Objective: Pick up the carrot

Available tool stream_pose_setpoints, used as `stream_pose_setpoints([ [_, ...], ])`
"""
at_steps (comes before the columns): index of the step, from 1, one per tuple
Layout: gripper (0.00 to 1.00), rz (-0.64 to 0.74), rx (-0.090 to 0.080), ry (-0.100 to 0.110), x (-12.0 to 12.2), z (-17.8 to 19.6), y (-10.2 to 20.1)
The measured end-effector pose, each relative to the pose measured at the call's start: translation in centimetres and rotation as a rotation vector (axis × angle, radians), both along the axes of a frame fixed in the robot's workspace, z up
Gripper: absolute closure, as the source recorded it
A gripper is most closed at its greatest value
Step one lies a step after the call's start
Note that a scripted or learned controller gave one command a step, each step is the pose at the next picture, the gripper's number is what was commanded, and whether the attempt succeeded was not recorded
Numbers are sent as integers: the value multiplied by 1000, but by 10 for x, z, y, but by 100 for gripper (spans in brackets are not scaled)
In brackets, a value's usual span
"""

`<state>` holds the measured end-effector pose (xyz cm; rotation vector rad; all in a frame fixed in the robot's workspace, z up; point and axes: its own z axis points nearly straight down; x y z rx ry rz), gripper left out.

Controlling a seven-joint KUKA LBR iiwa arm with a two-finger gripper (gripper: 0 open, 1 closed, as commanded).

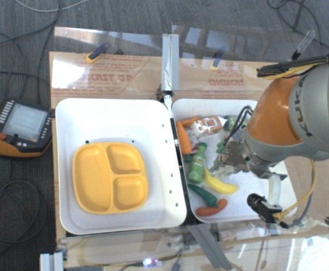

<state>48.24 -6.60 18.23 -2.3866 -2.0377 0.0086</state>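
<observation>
The carrot (183, 139) is a short orange piece lying along the left wall of the right bin (240, 107), just above a green bottle (197, 162). My gripper (223, 161) hangs low over the middle of that bin, to the right of the bottle and above a yellow banana (221, 184). It is roughly a hand's width right of the carrot and lower in the view, apart from it. The grey and orange wrist hides the bin's right half.
A printed packet (207, 124) lies at the right bin's back. A green pepper (203, 195) and a red chilli (211, 209) lie near its front. The left bin (68, 114) holds a yellow divided plate (110, 177). A pendant (18, 127) sits at far left.
</observation>
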Motion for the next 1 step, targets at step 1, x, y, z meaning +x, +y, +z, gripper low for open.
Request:
stream_pose_setpoints([
  [1, 100, 284, 1, -4, 2, 31, 47],
])
